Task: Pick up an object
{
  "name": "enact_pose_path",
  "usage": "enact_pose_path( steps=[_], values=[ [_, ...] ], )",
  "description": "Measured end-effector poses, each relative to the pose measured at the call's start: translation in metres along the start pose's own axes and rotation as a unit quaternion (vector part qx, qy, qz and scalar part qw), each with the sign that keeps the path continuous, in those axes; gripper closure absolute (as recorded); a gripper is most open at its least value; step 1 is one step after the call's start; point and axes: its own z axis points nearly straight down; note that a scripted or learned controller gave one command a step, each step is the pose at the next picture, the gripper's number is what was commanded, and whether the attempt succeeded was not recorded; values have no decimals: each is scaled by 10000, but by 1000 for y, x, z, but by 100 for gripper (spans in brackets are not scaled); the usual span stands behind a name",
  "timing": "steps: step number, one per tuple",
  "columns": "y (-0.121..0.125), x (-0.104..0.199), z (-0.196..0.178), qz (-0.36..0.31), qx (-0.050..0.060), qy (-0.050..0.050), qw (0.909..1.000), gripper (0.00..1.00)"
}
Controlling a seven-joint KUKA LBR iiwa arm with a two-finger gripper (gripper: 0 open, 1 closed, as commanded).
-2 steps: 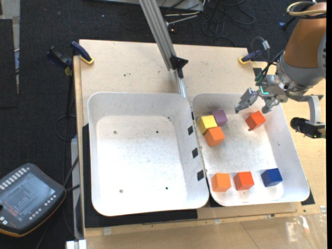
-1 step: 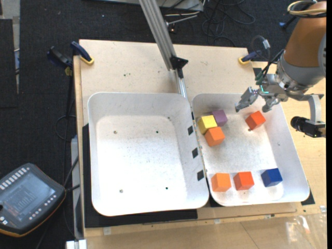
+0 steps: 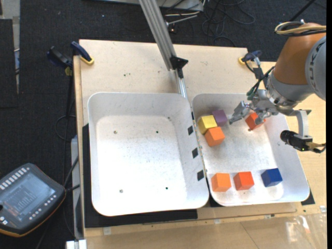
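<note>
Seen from above, the claw (image 3: 251,116) hangs over the far part of the right bin (image 3: 290,162), its fingers closed on a red-orange block (image 3: 252,121) that sits between them, tilted with one corner pointing down toward the bin floor; it is cube-like, with no clear long axis. Just left lie a yellow block (image 3: 208,122), a purple block (image 3: 220,116) and an orange block (image 3: 215,136), touching one another.
</note>
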Motion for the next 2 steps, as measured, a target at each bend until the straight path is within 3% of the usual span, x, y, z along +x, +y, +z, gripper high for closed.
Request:
enact_pose_path(
  steps=[2],
  values=[
    [-5, 5, 80, -6, -21, -4, 10000, 0]
  ],
)
